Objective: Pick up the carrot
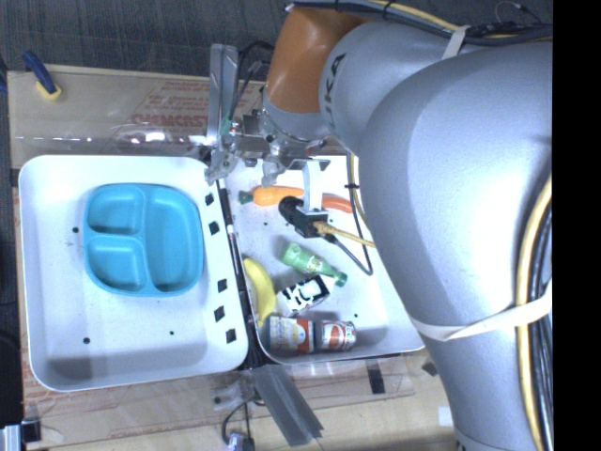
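Right, the carrot lies at the top of the right-hand bin, centre of frame, just below the tool. You can't tell from here how far open the tool is, or if it has hold of anything. Pref. close across the carrot's short axis, mid-length, w/ clearance from the bin wall at its left & the green bottle lower down

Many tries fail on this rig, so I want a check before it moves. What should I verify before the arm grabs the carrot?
1. Carrot lies in the right bin: ok.
2. Gripper sits close over the carrot: ok.
3. Carrot already gripped: cannot tell.
4. Carrot apart from the green bottle and banana: ok.
5. Whole carrot in sight: not ok, the robot covers part.
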